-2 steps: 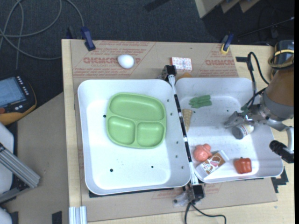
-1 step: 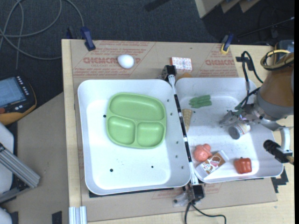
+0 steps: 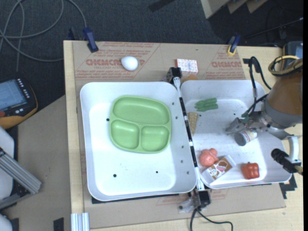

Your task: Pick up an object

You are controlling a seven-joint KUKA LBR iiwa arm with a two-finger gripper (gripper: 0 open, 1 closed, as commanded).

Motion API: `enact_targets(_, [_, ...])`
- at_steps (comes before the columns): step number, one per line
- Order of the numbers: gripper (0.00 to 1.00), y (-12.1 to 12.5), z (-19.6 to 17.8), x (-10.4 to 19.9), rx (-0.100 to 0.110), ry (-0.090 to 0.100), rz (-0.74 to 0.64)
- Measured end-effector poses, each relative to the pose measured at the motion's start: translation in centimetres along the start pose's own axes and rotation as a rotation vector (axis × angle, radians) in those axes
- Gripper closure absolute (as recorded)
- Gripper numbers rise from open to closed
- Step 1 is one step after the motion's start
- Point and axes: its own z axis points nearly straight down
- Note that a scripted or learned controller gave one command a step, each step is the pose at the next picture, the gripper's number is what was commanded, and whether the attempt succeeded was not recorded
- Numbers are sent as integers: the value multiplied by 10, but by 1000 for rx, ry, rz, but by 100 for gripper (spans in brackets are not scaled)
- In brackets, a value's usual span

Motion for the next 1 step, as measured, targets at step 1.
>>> enact_targets(1, [100, 10, -1, -2, -2, 7, -3])
